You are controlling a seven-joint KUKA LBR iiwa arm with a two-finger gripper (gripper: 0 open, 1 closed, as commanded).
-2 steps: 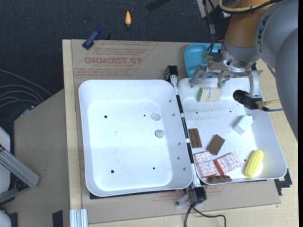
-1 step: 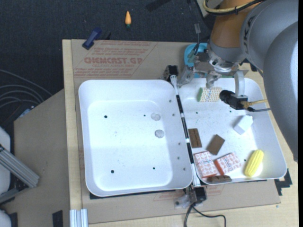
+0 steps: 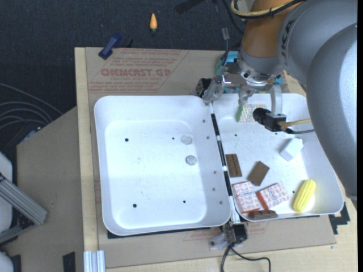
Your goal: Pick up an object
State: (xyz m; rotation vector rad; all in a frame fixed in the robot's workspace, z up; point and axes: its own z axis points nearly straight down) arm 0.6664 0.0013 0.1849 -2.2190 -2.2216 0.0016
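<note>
My gripper (image 3: 250, 98) hangs over the far left corner of the right bin (image 3: 317, 152), under the grey arm with the orange band. Just below it is a small pale green patterned piece (image 3: 245, 113); I cannot tell whether it is held or lies on the bin floor. Further forward in the same bin are a white block (image 3: 291, 149), a yellow corn cob (image 3: 304, 195), two brown tiles (image 3: 232, 164) (image 3: 258, 173), two red-and-white packets (image 3: 245, 196) (image 3: 272, 194) and a dark brown bar (image 3: 262, 213).
The left bin (image 3: 113, 152) holds two small grey discs (image 3: 186, 140) (image 3: 191, 160). Beyond the bins, on the dark floor and the board's far edge, lie a blue clip (image 3: 109, 46) and a small orange piece (image 3: 153, 21). The arm's bulk overhangs the right bin's right side.
</note>
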